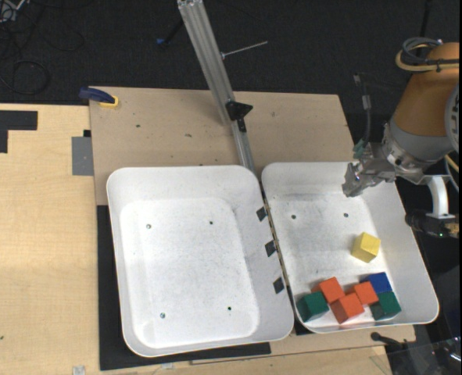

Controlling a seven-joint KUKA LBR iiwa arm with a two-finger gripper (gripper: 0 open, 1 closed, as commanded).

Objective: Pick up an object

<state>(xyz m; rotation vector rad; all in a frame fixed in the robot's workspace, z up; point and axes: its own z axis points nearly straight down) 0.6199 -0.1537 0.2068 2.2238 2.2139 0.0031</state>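
Approach step: gripper, grip state impossible to tell, hung over right bin's far corner, nothing visibly held, nearest yellow cube lay nearer; next needed descent onto it.

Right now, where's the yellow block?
In the right bin, right of centre: the yellow block lies alone, above the block cluster, below the gripper.

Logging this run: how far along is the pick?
Nothing looks picked yet. The yellow block lies alone in the right bin, and the other blocks sit clustered at its near edge. The gripper hangs over the bin's far right corner, away from them all. Left: move to a block, descend, grasp and lift.
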